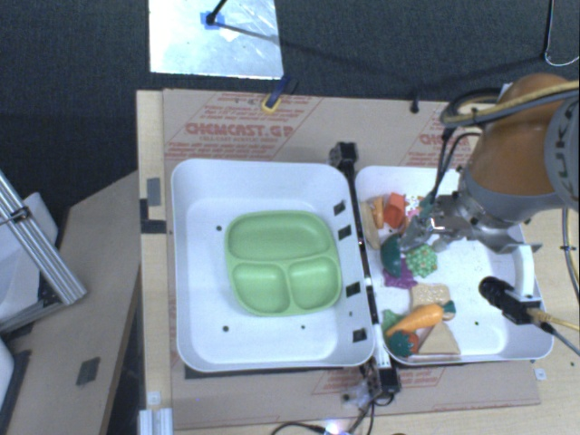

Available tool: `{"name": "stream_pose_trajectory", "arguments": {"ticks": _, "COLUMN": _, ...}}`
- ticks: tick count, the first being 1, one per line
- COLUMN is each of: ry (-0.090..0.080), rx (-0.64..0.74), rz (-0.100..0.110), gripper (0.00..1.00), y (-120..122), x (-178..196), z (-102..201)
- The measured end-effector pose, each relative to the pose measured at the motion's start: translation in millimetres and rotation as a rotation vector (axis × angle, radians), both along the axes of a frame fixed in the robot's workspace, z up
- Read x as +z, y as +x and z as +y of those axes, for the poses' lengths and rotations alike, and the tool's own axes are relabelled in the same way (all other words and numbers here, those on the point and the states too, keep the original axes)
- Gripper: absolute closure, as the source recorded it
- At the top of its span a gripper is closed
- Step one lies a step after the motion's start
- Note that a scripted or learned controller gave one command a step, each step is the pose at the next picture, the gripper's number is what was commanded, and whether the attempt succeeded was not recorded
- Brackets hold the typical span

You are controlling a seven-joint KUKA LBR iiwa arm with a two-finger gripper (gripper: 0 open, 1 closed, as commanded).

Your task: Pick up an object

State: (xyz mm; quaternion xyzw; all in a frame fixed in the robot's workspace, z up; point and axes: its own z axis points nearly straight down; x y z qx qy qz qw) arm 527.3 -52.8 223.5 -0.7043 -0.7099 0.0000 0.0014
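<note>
Glossy orange carrot (420, 317), smooth green compartment tray (282, 262), metal claw (419, 235)

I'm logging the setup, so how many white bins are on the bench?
2: the left bin holds a green tray; the right bin holds the toy food pile.

Cardboard-topped bench (237, 121) bears two white bins (195, 243) (side by side).
</note>
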Motion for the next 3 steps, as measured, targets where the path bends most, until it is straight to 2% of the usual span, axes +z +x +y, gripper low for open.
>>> {"name": "stream_pose_trajectory", "arguments": {"ticks": 1, "ry": 0.001, "rx": 0.001, "rz": 0.001, "gripper": 1.00, "y": -23, "x": -10, "z": 49}}
{"name": "stream_pose_trajectory", "arguments": {"ticks": 2, "ry": -0.001, "rx": 0.000, "rz": -0.005, "gripper": 1.00, "y": -35, "x": 8, "z": 67}}
{"name": "stream_pose_trajectory", "arguments": {"ticks": 3, "ry": -0.001, "rx": -0.002, "rz": -0.001, "gripper": 1.00, "y": -44, "x": -7, "z": 77}}
